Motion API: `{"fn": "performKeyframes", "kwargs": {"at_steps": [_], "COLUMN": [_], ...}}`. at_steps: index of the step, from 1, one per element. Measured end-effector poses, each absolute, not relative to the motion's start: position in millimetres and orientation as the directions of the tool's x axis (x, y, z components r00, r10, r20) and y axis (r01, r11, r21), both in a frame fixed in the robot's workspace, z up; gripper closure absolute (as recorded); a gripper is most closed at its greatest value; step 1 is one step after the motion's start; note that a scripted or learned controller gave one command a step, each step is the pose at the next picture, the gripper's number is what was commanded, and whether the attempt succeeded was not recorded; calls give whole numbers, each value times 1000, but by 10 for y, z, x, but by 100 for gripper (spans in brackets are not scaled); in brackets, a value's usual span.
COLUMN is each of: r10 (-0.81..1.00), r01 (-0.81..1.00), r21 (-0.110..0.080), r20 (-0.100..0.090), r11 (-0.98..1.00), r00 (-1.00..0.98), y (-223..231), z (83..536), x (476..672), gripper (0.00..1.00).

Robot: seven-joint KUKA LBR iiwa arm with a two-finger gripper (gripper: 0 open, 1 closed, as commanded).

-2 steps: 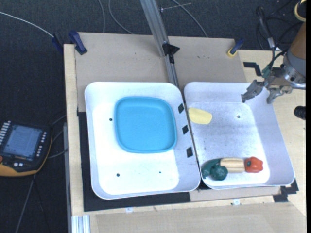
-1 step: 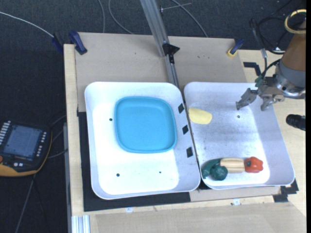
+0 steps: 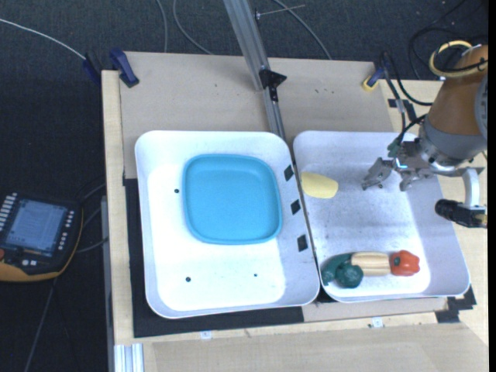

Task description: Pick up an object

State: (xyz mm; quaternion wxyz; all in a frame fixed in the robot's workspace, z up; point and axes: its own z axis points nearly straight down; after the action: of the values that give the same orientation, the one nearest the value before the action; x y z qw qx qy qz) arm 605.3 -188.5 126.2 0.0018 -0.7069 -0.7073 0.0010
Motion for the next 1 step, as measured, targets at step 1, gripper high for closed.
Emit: {"fn": "performKeyframes", "kwargs": {"at_steps": [1], "r10": [1000], "r01": [1000], "r21": [-2], "r20": [0], "r11": [0], "r00": [0], "y": [-1881], "z": [941], "x": [6048], "gripper": [0]}}
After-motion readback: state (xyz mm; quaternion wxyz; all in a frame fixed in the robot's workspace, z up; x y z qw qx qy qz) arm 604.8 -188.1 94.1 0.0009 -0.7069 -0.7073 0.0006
